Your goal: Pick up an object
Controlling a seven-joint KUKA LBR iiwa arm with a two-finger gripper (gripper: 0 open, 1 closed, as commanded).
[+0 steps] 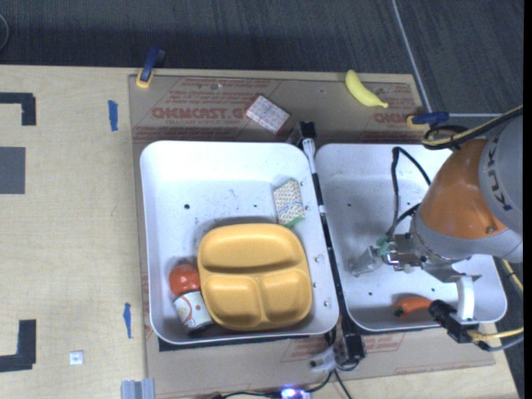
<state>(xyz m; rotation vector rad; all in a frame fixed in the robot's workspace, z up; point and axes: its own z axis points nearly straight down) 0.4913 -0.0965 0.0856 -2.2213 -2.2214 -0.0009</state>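
My gripper (364,263) hangs low over the middle of the right bin (366,173), reaching in from the right under the orange wrist band. An orange carrot-like object (413,305) lies on the bin floor in front of it, apart from the fingers. In the left bin (166,189) sit a large yellow sectioned tray (253,274), a patterned small packet (288,201) and an orange-and-white object (188,294) at the front left corner.
Behind the bins on the cardboard lie a yellow banana (365,90) and a small patterned card (266,113). A black bar (314,177) runs between the two bins. Cables trail near the front edge of the bench.
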